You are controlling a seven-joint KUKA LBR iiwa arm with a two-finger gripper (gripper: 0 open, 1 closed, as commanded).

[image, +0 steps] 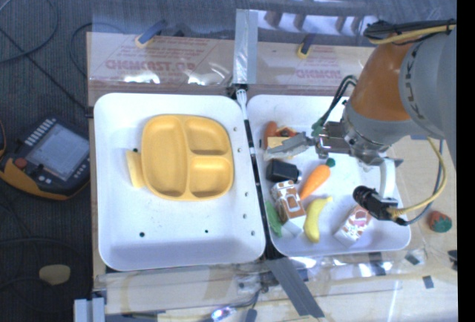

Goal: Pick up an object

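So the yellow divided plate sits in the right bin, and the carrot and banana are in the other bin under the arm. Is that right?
Not quite. The camera view shows the yellow divided plate in the left bin, not the right one. The carrot and banana do lie in the other bin, the right bin, where the arm reaches in.

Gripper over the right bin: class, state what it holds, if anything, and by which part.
It cannot be told. The gripper sits low over the right bin, just above the carrot, with no object visibly between its fingers.
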